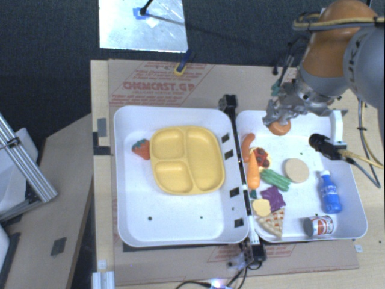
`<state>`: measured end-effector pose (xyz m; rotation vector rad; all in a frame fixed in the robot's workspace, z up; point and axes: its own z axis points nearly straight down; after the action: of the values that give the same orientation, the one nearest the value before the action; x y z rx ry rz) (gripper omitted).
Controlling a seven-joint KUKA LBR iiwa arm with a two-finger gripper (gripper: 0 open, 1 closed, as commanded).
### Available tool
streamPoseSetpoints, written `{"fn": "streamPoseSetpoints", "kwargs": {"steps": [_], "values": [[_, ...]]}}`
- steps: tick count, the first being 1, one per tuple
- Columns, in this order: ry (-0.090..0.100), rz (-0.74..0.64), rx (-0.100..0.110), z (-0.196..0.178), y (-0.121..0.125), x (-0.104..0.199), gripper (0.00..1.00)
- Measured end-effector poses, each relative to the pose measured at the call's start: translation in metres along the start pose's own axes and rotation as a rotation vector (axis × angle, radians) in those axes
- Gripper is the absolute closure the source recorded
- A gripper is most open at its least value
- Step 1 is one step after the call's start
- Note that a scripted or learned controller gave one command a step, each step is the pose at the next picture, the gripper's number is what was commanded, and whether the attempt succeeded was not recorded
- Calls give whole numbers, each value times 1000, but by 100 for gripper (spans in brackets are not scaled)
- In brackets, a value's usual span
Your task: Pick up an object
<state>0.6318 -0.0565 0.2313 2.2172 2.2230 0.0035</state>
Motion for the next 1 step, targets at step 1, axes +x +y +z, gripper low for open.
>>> {"fn": "streamPoseSetpoints", "kwargs": {"steps": [1], "values": [[1,0,2,-3,-10,3,100]]}}
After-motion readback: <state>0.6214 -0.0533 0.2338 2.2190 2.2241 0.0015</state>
